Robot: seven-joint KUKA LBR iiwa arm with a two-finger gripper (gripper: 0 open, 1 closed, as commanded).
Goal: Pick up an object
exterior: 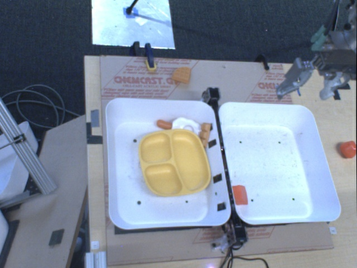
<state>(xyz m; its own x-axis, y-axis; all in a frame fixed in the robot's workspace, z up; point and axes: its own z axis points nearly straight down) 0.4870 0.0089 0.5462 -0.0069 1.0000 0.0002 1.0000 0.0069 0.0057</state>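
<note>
Hovering my gripper (312,82) past the right bin's (312,149) far edge, jaws spread wide, nothing in them. Easiest target looks like the orange block (239,194) at that bin's near-left corner; I'd drop straight down, clear of the wall.

One camera sits high above the table (262,74), looking down at a slant on both bins, left of the tool (312,85).

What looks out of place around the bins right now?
Two items lie outside the bins: a tan piece on the board behind the left bin, and an orange-red object on the bench right of the right bin. The yellow divided plate sits askew.
</note>
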